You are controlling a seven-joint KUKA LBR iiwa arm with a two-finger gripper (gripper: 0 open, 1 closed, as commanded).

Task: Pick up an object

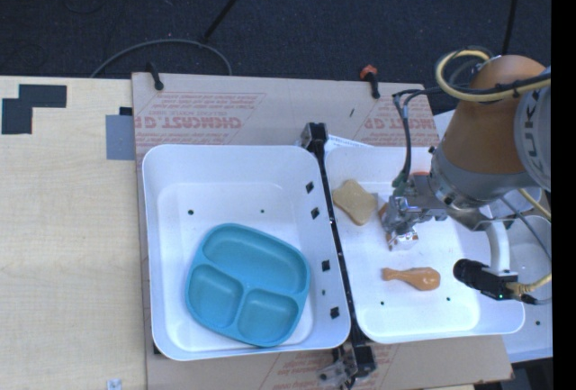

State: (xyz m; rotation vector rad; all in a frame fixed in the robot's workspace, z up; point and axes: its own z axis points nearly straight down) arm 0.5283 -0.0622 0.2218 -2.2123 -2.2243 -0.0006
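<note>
A: Tan drumstick (412, 277) in right bin (450, 316), at 5 o'clock from jaws (400, 231), apart. Tan bread piece (354, 201) at 10 o'clock.
B: Jaws state?
A: Can't tell. Blue tray (247, 284) in left bin (180, 176).

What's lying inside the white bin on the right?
In the right white bin: a tan bread-like piece and an orange drumstick-shaped toy. The gripper and grey arm cover whatever lies beneath them.
</note>
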